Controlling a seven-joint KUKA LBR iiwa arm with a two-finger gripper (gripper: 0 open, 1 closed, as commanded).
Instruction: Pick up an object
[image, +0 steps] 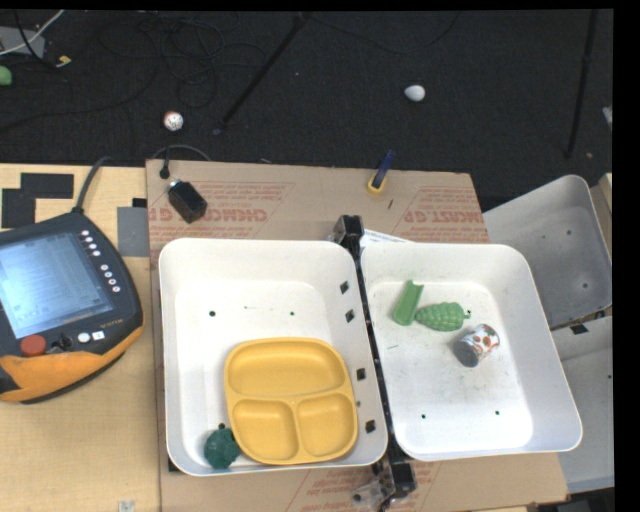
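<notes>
Yellow plastic stands out nearest the camera: a three-compartment plate (291, 398) lies flat in the front half of the left bin (185, 300). A dark green lumpy object (222, 447) sits at the plate's front left corner, touching its rim and tucked into the corner of the bin.

In the right bin (545, 405), the things that could be picked are grouped in the far half. A small grey can (476, 344) with a red and white end lies on its side. Just behind it to the left is a bumpy green piece (440, 316), and a plain green bar (408, 302) leans in at a slant and touches that piece's left end.

Left of the bins, a teach pendant (60, 300) with a lit screen and an orange base rests on the surface (60, 450). Brown cardboard (430, 205) lies under both bins, and on its far strip are a small black box (186, 200) with a cable and a blue and yellow tool (380, 173). Beyond, two small pale balls (414, 93) lie well apart on the dark floor (300, 90).

The arm's pose, and whether the end effector is open or closed, cannot be told here.
</notes>
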